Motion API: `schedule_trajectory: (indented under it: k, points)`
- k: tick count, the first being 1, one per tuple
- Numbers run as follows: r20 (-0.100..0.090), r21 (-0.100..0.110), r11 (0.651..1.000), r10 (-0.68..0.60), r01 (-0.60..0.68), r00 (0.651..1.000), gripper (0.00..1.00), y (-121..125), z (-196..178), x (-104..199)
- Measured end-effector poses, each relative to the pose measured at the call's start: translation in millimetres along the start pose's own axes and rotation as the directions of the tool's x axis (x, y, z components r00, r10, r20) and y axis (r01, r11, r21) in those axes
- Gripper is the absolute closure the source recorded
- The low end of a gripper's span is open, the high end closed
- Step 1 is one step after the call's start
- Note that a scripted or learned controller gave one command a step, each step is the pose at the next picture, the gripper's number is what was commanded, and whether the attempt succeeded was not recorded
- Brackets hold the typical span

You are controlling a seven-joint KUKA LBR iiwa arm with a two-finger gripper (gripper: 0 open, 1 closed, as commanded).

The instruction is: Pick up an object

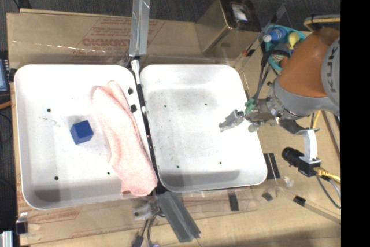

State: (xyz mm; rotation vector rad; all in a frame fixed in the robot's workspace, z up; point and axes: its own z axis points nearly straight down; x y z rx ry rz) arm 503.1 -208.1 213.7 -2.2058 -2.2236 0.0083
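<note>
Approach step, I judge: the claw (pixel 231 121), seemingly open and holding nothing, hangs over the right bin (pixel 196 173), with cube (pixel 82 131) and cloth (pixel 124 136) far to its left, a long reach

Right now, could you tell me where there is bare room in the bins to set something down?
The right bin floor is bare left of the gripper. In the left bin, free patches surround the blue cube; the pink cloth crowds its right side.

Blue cube (pixel 82 131), pink cloth (pixel 122 136) in left bin (pixel 34 107)
</note>
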Motion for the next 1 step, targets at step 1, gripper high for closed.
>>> schedule_trajectory:
  k: [1]
  points:
    - [0.001, -0.005, 0.992, 0.128, -0.128, 0.992, 0.00, 3.5, -75.8, -2.5]
